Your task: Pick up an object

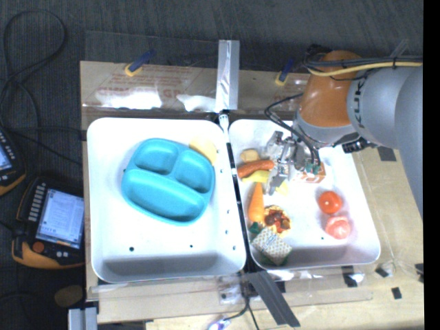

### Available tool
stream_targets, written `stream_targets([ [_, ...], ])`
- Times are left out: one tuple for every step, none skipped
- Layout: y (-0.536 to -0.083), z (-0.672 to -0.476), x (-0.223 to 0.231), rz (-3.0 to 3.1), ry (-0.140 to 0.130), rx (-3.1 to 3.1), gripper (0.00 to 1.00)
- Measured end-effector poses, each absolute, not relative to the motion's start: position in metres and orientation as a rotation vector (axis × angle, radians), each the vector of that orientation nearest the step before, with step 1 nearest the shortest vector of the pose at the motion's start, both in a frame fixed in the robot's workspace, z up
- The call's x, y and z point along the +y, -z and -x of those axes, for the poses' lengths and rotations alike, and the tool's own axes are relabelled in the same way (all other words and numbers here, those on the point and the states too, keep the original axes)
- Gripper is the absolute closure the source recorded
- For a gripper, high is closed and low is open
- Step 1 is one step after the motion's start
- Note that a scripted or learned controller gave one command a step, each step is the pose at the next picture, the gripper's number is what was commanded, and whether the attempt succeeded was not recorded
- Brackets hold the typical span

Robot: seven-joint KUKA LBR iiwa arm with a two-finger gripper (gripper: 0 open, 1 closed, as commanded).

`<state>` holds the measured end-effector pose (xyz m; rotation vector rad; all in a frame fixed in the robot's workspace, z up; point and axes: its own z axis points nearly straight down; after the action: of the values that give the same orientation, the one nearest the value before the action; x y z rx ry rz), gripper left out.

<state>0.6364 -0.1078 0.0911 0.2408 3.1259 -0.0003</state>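
My gripper (285, 162) hangs low over the upper middle of the right bin (364, 205), among a cluster of toy food. Right beside it lie a sausage (254, 167), a yellow piece (260, 177) and a carrot (256, 201). A small orange-and-white object (315, 174) sits just to its right. Lower down are a red-and-yellow item (276, 218), a patterned green-white piece (271, 246), a tomato (331, 201) and a pinkish-red fruit (337, 227). Nothing is visibly held.
The left bin (110, 253) holds an upside-down blue divided tray (168, 177) with a yellow piece (203, 148) at its upper right corner. The grey arm with its orange band (330, 102) reaches in from the right over the right bin's top edge.
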Motion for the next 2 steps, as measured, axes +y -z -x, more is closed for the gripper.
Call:
stream_targets([
  [-0.103, -0.638, -0.108, -0.239, 0.009, 3.120, 1.00],
  [-0.122, -0.649, -0.106, -0.628, 0.002, 3.074, 1.00],
])
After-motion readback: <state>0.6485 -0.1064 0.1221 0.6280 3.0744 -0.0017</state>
